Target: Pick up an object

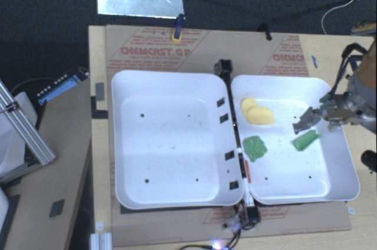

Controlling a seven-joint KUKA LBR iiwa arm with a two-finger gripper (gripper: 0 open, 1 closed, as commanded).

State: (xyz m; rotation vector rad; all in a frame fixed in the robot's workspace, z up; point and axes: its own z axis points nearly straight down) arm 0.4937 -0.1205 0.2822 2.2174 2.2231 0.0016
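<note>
Hovering above a smooth green block [306, 140], the metal pincer [305, 121] gapes open.

**Count of items on the worktop**

White bins: two, side by side, a left bin [171, 140] and a right bin [294, 184].

Loose objects: three, all in the right bin.
- Yellow pieces: one [257, 112], near the bin's upper left corner.
- Green crumpled pieces: one [255, 148], by the bin's left edge.
- Green blocks: one [306, 140], toward the bin's right edge.

Grippers: one [306, 119], over the right bin's right side.
</note>
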